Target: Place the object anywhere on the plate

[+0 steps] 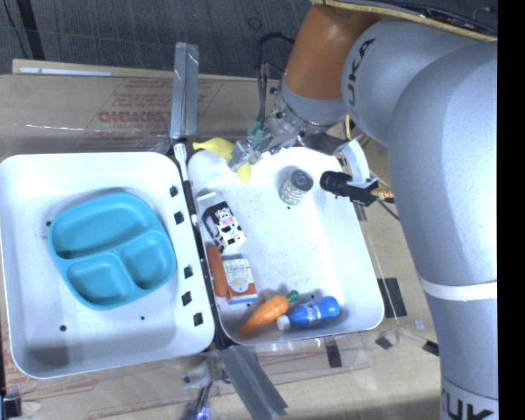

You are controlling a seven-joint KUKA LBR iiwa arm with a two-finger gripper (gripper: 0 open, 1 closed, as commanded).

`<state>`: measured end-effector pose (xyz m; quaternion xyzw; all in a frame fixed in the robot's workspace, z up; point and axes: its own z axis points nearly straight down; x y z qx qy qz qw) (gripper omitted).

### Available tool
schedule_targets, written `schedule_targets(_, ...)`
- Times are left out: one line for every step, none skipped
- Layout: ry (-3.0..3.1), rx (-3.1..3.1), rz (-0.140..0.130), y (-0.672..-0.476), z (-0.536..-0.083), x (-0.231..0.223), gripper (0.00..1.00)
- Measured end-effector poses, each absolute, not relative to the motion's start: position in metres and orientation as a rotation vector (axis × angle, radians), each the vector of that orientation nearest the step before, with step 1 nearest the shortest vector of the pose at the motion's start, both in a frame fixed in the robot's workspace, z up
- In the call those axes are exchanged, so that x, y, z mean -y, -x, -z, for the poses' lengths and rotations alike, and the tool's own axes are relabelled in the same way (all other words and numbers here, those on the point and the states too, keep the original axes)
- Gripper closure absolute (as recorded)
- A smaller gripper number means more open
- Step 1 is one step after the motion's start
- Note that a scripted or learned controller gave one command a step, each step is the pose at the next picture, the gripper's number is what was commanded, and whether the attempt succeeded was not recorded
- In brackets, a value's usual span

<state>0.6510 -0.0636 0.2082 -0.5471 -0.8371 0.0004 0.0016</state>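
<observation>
Yellow banana (pixel 217 150) at right bin's (pixel 350 261) far-left corner, long axis left-right, pincer (pixel 248 153) beside it, grip unclear, blue plate (pixel 114 248) apart.

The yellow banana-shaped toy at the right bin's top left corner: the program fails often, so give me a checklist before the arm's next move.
1. Gripper over the yellow banana-shaped toy: ok, it sits at the toy's right end.
2. Toy between the fingers: cannot tell.
3. Toy's position: not ok, it lies at the shallow white right bin's corner, by the rim.
4. Blue three-compartment plate ready: ok, it lies flat in the left white bin.
5. Neighbours: ok, the small grey can stands apart from the gripper.
</observation>
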Motion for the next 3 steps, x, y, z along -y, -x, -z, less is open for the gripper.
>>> schedule_targets(1.543,2.732,-0.004,-0.619,-0.191,-0.024,1.00)
schedule_targets(1.471,2.772,-0.005,-0.544,-0.191,-0.083,1.00)
schedule_targets(1.473,2.772,-0.004,-0.544,-0.191,-0.082,0.00)
